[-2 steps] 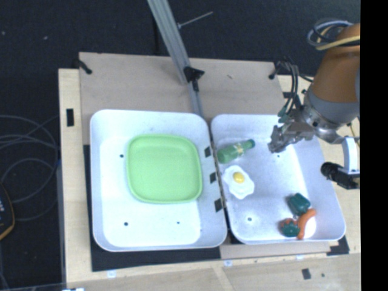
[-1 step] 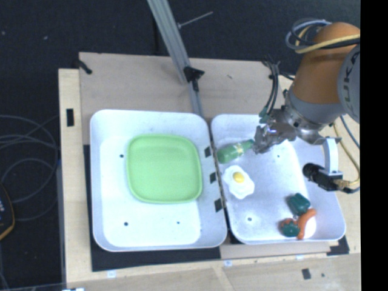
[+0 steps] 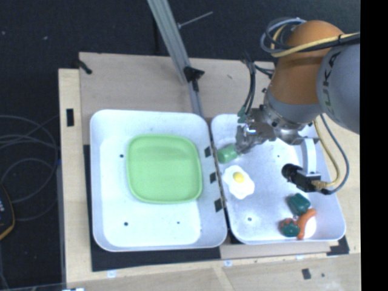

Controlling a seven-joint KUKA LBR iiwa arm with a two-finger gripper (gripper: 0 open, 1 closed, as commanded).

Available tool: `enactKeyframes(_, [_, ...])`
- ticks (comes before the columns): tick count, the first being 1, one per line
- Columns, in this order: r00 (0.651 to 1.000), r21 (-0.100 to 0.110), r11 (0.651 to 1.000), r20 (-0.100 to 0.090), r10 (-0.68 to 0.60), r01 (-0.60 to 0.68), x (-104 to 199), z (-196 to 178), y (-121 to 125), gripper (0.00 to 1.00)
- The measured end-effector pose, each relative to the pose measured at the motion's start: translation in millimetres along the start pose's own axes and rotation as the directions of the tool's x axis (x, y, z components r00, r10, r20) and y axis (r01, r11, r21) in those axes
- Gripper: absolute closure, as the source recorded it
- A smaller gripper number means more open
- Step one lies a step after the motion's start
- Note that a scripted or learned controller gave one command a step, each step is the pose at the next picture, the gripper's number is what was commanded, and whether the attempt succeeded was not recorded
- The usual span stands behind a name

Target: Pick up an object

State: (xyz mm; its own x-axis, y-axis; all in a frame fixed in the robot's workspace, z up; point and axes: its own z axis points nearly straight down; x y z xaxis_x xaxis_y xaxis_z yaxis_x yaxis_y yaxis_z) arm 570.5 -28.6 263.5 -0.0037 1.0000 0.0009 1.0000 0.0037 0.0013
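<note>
The arm reaches down into the right bin (image 3: 267,238), its hand (image 3: 241,143) just above a green toy (image 3: 227,155); grip state unclear.

Left bin (image 3: 109,223) is mostly hogged by the green plate (image 3: 163,167). Right bin (image 3: 267,232) has open floor mid-way, between the fried egg (image 3: 237,182) and the toys (image 3: 298,217) in its corner.

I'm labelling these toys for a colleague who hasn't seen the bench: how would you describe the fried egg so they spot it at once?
Look in the right-hand white bin, along its left wall. The fried egg lies there, just below a small green piece that sits by the gripper. It is the only flat white thing with a round yellow yolk; the other toys are green, teal or orange.
</note>
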Motion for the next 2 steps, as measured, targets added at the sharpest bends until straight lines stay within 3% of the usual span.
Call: enactKeyframes(2, [1.000, 0.002, 1.000, 0.001, 0.001, -0.001, 103, 17, -5, 1.00])
